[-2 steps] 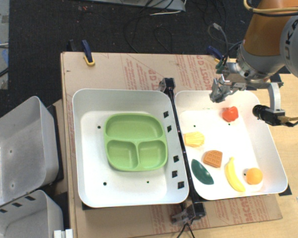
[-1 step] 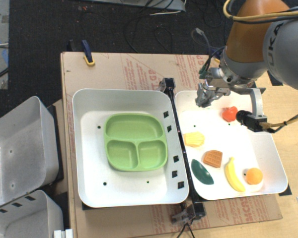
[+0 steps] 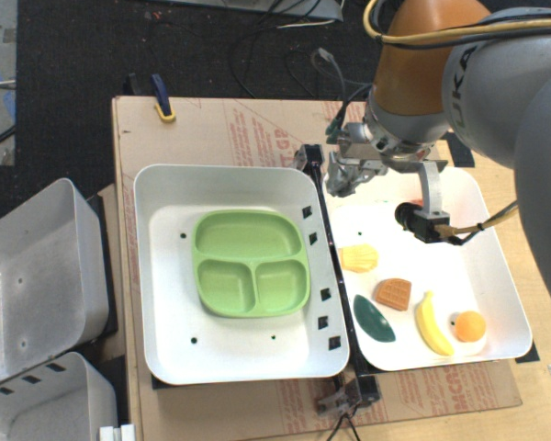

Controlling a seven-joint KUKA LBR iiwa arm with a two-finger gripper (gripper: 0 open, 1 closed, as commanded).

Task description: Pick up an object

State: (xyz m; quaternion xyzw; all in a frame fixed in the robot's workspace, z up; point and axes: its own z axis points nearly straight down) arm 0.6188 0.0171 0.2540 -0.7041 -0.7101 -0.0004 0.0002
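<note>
The bench [image 3: 230, 122] is topped with a tan board printed with reddish lettering, and beyond it lies a dark floor strewn with cables. A blue and yellow clamp [image 3: 163, 98] grips the board's far left corner. Two shallow white bins sit side by side on the board, touching along a black-clipped seam.

The left bin [image 3: 156, 246] holds a green divided tray [image 3: 252, 263] near its middle, with bare white floor all around it. The right bin [image 3: 505, 274] carries the small items: a yellow ridged piece [image 3: 359, 259] close to the seam, a brown waffle-like piece [image 3: 394, 293] just beyond it, a dark green leaf-shaped piece [image 3: 374, 320] toward the near edge, a banana [image 3: 432, 323] beside that, and an orange ball [image 3: 468, 326] touching or just beside the banana. All of them lie on the bin floor in its near half.

The grey arm with its orange band [image 3: 422, 21] comes in from the right and hangs over the far part of the right bin. The end effector [image 3: 347, 177] sits at the bin's far left corner, near the seam, well apart from the items; whether it is released or clenched I cannot tell. The far half of the right bin is open white floor apart from a black fitting [image 3: 421, 221] hanging off the arm. Spare white bins [image 3: 37, 265] stand off the bench's left side.
</note>
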